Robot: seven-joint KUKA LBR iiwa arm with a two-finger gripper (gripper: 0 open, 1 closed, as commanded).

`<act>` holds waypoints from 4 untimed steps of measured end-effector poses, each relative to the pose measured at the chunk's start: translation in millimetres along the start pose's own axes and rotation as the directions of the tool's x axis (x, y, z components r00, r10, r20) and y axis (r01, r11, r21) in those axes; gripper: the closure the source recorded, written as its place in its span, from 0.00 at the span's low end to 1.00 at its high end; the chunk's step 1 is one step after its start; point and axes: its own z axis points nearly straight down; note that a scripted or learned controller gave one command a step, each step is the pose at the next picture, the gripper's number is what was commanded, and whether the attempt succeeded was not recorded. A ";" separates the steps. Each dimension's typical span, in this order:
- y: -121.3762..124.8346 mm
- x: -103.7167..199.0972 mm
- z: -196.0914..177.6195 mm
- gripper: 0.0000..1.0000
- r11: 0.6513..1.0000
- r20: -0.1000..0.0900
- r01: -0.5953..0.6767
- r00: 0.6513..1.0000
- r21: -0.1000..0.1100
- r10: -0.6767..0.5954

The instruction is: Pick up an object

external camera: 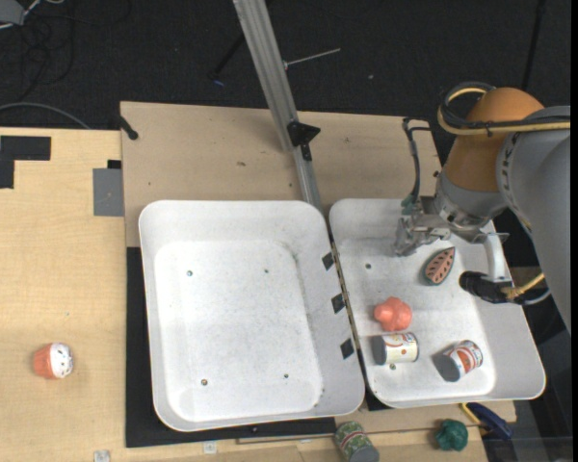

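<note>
The right bin (pixel 520 373) holds several small items. A brown and red oval piece (pixel 439 266) lies near its right side. A red-orange lumpy toy (pixel 393 313) sits in the middle. A small white can with a dark end (pixel 398 348) lies on its side near the front. A red and white can (pixel 459 359) lies at the front right. My gripper (pixel 416 235) hangs over the far part of this bin, just left of and above the oval piece. It stands apart from every item.
The left bin (pixel 164 221) stands beside the right one, joined by black clips (pixel 338 302). A slanted metal rail (pixel 275 75) rises behind the bins. On the bench lie an orange and white ball (pixel 52 361), a dark can (pixel 354 441) and a green lump (pixel 452 435).
</note>
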 end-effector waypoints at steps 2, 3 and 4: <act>1.1 12.1 -117.9 1.00 1.000 0.001 -0.004 1.000 -0.009 0.004; 1.6 10.7 -169.7 1.00 1.000 0.001 -0.004 1.000 -0.008 0.004; -22.1 52.2 -153.2 1.00 1.000 -0.001 -0.002 1.000 0.001 0.002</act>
